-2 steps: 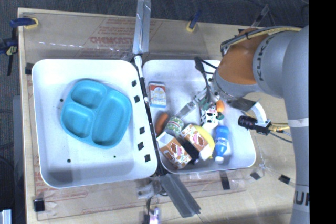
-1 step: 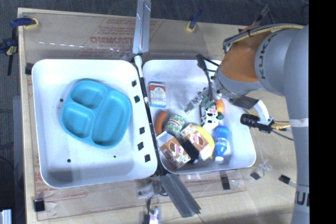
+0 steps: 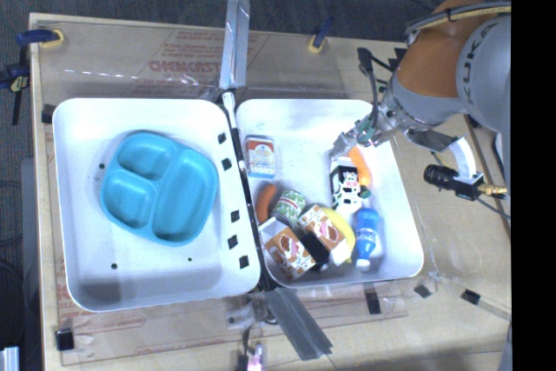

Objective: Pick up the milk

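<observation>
The milk (image 3: 347,188), a cow-patterned carton, lies unlifted in the right bin (image 3: 295,113) among cans, boxes and a bottle (image 3: 367,237). The end effector (image 3: 358,135) hovers just above it; I cannot tell its state. The left bin (image 3: 78,213) holds a blue tray (image 3: 160,186).

So there's just one fixed camera, mounted well above the pale wooden worktop (image 3: 130,48) and tilted down at a slant. Both shallow white plastic bins (image 3: 78,274) fit in frame, grey arm (image 3: 486,74) entering from 3 o'clock.
</observation>
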Action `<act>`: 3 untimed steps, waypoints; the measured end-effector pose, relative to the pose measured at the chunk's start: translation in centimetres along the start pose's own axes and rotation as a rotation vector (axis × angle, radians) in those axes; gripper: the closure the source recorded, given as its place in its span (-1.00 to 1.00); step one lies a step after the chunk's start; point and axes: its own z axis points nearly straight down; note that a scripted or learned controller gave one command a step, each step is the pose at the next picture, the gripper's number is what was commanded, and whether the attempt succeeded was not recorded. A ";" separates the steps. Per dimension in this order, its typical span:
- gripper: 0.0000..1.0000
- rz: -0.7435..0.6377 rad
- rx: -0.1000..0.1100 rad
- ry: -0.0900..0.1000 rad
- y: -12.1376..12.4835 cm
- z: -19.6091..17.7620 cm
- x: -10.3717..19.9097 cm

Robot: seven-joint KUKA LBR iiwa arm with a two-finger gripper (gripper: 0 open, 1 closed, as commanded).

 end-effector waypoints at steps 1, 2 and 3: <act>-1.00 0.000 0.000 0.000 0.0 0.0 0.0; -1.00 -0.078 0.001 0.002 -2.1 5.0 1.1; -1.00 -0.172 -0.001 0.000 -1.3 -1.8 0.5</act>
